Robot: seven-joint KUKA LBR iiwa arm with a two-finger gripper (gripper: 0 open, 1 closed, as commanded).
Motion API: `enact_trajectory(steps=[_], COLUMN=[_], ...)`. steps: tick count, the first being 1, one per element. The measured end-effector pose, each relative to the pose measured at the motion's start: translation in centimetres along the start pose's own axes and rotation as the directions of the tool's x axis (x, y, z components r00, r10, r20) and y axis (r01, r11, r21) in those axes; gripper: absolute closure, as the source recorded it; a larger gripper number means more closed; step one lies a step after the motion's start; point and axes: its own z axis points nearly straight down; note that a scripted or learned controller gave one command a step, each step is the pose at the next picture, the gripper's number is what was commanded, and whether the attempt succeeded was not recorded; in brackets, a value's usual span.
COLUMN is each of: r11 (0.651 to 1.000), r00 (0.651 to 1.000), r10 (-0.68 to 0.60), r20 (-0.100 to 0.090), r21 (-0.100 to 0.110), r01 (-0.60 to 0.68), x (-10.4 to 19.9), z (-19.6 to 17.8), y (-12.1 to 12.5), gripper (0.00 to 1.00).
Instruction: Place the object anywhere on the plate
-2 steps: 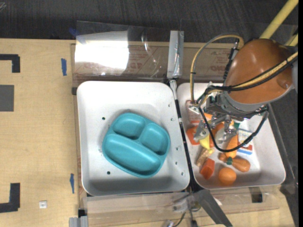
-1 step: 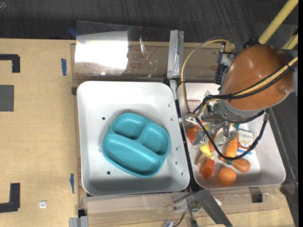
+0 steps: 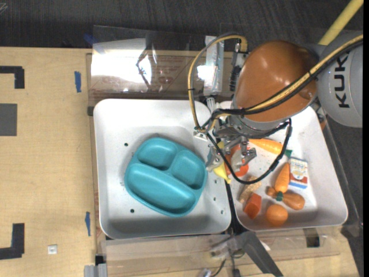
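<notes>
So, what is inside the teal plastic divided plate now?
The teal plastic divided plate shows three bare compartments with nothing in them. None of it is covered; the pincer is beside its right rim.

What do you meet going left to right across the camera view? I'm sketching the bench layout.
Blue plate in the left bin → pincer near the seam between the bins → orange ball → small carton in the right bin.

Even, bright overhead light fills the scene. Glare whitens the clear plastic sheet at the far side, and the two shallow white bins look slightly washed out. Shadows are soft; focus is mildly soft throughout.
</notes>
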Motion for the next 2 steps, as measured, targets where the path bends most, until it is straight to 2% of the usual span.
enact_trajectory(steps=[1, 2], r11=[0.985, 0.985], r00=[0.985, 0.985], r10=[-0.173, -0.171], r20=[-0.001, -0.001], r21=[0.007, 0.000], r01=[0.173, 0.171], x=[-6.84, -6.65], z=[-11.64, -11.31], y=[-3.37, -3.33], gripper=[1.00, 0.00])
